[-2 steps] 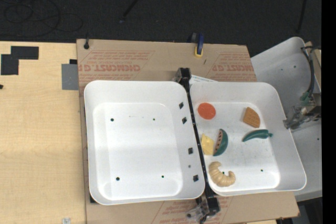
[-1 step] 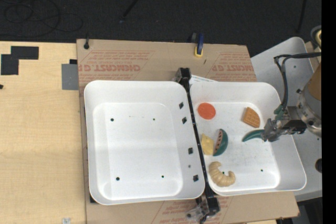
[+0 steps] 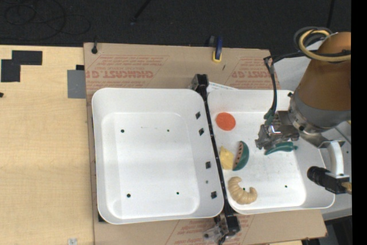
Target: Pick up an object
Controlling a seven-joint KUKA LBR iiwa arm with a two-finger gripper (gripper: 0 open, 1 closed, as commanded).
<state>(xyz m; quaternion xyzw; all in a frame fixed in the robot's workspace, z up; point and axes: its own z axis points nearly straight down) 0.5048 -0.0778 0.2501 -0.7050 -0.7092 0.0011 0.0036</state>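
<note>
In the right bin [image 3: 298,195] lie an orange disc [image 3: 225,121], a green-rimmed slice-shaped toy [image 3: 241,156] with a yellow piece [image 3: 227,158] beside it, and a tan curved croissant-like toy [image 3: 243,190] near the front. My gripper [image 3: 274,139] hangs over the bin's right half, to the right of the green slice and apart from it. A teal piece [image 3: 282,148] shows right under the gripper's metal parts; whether it is held is unclear.
The left bin [image 3: 109,123] sits alongside, split from the right one by a black divider strip [image 3: 207,135]. Both rest on a cardboard sheet [image 3: 143,69]. A blue-yellow clamp [image 3: 217,50] stands at the back edge. The arm's orange band [image 3: 327,80] looms at right.
</note>
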